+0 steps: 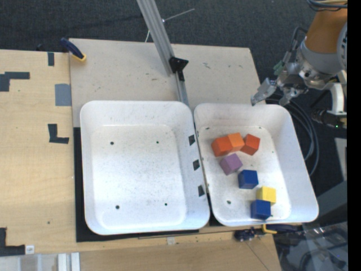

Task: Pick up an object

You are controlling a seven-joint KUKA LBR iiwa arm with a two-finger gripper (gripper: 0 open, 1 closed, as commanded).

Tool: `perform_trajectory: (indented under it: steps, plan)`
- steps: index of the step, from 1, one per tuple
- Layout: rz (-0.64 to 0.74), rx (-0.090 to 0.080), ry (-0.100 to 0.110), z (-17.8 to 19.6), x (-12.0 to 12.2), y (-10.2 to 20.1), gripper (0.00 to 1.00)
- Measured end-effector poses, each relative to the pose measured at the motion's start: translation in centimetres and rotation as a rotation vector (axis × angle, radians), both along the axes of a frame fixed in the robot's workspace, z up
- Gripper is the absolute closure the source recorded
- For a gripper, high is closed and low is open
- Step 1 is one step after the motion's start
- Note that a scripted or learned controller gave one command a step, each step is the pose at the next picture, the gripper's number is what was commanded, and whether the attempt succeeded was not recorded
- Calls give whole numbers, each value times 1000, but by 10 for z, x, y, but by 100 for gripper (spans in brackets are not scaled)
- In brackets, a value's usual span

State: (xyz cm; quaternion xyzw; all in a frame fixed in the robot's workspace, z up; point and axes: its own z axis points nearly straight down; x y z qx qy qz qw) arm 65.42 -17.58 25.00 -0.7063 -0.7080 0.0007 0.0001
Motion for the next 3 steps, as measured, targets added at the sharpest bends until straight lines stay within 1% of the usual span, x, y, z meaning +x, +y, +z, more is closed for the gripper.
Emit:
perform_trajectory:
  steps: [1,2,3]
  plan:
    - [-1,-1,0,0,0,0,0]
    - [0,1,5,-54,-1,11,0]
    - [-2,0,5,-102,-1,4,0]
